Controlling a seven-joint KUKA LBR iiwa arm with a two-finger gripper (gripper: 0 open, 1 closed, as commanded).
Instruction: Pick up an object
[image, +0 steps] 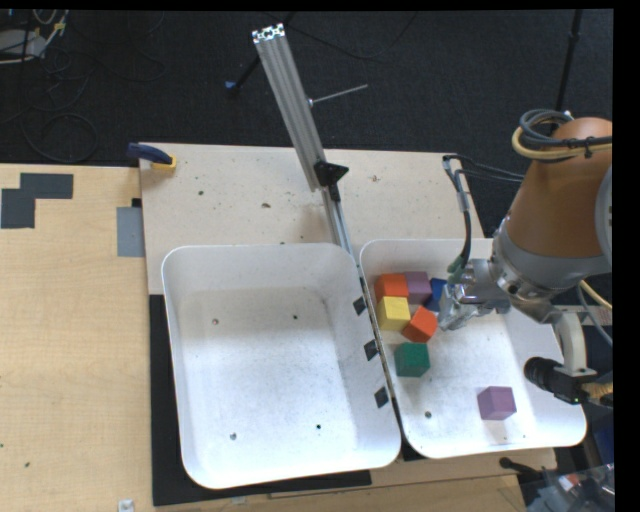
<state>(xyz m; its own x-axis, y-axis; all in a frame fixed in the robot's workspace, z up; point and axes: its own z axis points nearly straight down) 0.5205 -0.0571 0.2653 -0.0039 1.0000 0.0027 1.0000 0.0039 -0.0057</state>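
In the right bin (560, 430), the gripper (450, 312) sits beside the orange block (421, 325); its fingers' state I cannot tell.

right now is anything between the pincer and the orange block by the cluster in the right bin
Nothing visible stands between them. The pincer sits just right of the orange block, with no other thing in the gap. A blue block lies just above that gap, and the green block lies below the orange one, off the line.

I see my arm (560, 235) grey with a wide orange band on top, black cables looping above it, metallic gripper (452, 308) beside it
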